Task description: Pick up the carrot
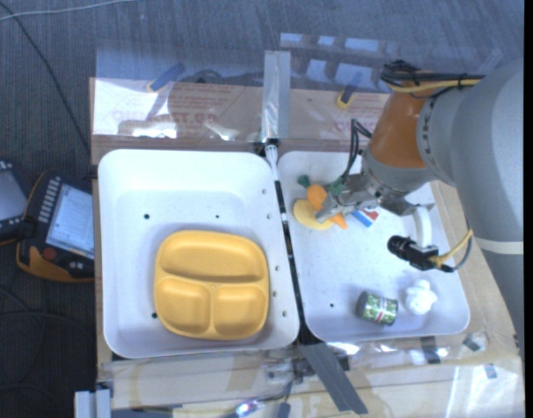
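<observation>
One arm reaches from the right, its hand (343, 200) low over the carrot (320, 200) in the right bin (441, 316), upper left part (beside a yellow piece (306, 219)). Carrot lies just left of the hand, long axis slanting down-right. Whether it is clamped, I cannot tell.

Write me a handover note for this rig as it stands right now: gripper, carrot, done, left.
Gripper: low in the right bin, at the carrot; finger state unreadable.
Carrot: upper left of the right bin, beside a yellow banana-like piece, looks to be on the bin floor.
Also there: green can and white item at the front; yellow tray in the left bin.
Done: approach.
Left: confirm grasp, lift.
</observation>
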Controlling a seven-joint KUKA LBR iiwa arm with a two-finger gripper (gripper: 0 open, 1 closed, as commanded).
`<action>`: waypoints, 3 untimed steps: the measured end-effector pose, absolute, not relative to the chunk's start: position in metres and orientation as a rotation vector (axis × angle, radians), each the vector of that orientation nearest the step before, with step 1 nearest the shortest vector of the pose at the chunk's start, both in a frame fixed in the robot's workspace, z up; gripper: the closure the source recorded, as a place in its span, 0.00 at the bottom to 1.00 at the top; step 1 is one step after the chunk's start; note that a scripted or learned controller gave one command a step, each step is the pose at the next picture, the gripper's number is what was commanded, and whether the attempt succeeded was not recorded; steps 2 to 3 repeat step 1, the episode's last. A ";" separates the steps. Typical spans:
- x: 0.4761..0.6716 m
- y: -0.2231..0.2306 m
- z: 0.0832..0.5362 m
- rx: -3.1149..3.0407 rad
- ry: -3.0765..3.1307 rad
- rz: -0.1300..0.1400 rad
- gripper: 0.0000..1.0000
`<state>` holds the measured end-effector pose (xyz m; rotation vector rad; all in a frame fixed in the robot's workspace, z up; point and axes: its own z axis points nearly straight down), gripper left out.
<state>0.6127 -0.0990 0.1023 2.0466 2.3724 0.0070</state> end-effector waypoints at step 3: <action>0.651 -0.043 0.211 1.992 2.427 -0.005 1.00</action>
